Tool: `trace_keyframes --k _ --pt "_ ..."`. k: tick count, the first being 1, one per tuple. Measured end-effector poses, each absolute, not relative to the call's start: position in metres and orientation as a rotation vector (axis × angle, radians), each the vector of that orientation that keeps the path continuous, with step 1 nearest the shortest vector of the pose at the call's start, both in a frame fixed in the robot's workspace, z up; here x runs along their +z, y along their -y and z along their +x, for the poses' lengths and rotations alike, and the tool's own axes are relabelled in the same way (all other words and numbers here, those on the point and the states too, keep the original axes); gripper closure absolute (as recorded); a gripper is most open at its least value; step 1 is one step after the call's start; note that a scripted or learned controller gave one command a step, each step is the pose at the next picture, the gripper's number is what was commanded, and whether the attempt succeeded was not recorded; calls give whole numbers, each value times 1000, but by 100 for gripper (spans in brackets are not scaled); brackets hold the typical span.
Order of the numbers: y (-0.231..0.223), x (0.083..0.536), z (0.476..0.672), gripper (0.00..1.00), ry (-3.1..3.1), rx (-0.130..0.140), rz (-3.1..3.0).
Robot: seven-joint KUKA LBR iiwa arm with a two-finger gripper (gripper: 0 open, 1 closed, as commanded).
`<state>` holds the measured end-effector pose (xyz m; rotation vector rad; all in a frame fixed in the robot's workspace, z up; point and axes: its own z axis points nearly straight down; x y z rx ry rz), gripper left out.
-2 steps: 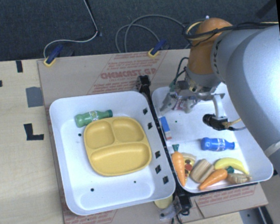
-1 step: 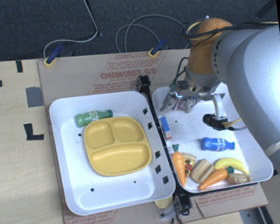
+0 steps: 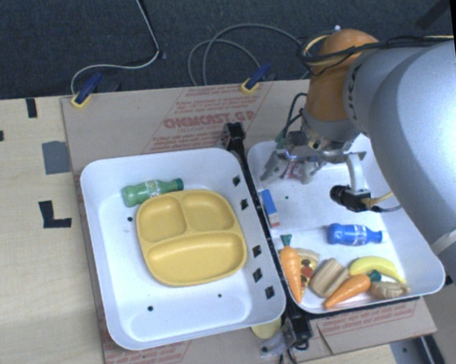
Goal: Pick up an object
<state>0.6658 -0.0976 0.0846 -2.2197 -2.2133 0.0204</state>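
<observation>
My gripper [image 3: 292,165] hangs over the far left part of the right bin [image 3: 406,221], its fingers spread open with nothing between them. Toward the bin's near side lies a blue bottle [image 3: 352,234]. Along the front edge lie an orange carrot [image 3: 291,270], a second carrot [image 3: 347,288], a yellow banana [image 3: 374,266] and a brown bread-like piece [image 3: 326,274]. A small blue and white item [image 3: 269,205] rests against the bin's left wall, just below the gripper.
The left bin [image 3: 106,233] holds a yellow divided plate [image 3: 191,235] and a green bottle [image 3: 152,190] lying behind it. A black divider with clips [image 3: 253,215] separates the bins. Cables loop on the dark floor beyond the bench.
</observation>
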Motion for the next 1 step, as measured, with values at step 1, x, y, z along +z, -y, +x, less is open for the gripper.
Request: trace_keyframes --k 1 --pt "99 85 666 0 2212 16 -2216"
